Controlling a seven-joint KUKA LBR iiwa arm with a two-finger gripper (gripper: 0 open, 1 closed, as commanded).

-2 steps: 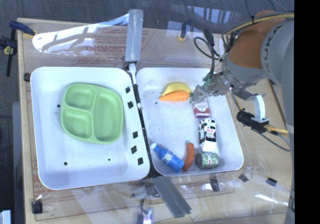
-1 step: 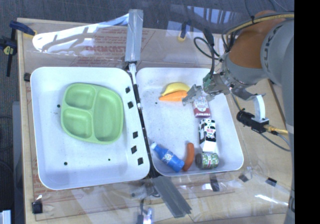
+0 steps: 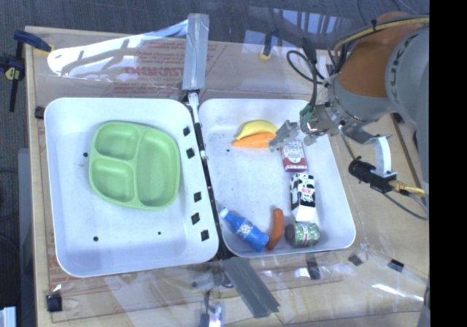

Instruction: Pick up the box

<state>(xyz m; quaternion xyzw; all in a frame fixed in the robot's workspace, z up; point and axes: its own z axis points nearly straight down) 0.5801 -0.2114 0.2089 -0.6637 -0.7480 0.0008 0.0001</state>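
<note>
On the wooden surface [image 3: 87, 285] sit two shallow white bins side by side. The left bin [image 3: 66, 245] carries a green divided plate [image 3: 135, 165] with three compartments, lying flat a little left of the bin's middle and towards its far side. A strip of grey tape [image 3: 195, 52] runs along the far side of the surface, ending where the two bins meet.

The right bin [image 3: 252, 194] holds the rest. At its near edge lies a blue bottle [image 3: 243, 229], tilted, and just beside it to the right an orange-red sausage [image 3: 276, 225], nearly touching a green can [image 3: 305, 233] lying on its side in the near right corner. Just beyond the can a black-and-white carton [image 3: 303, 198] with a cow pattern lies lengthwise. Towards the far side of the bin a yellow banana [image 3: 257, 129] rests against an orange carrot [image 3: 252, 141], the carrot on its near side.

The box [image 3: 294, 155], small and red and white, lies flat between the carrot and the cow carton, in the right half of the right bin. The gripper [image 3: 292, 132] hangs right over the box's far end, reaching in from the right; whether its fingers are apart or together cannot be told, and nothing is seen clamped between them. The grey arm with its orange band [image 3: 372, 70] fills the far right, cables looping round it.
</note>
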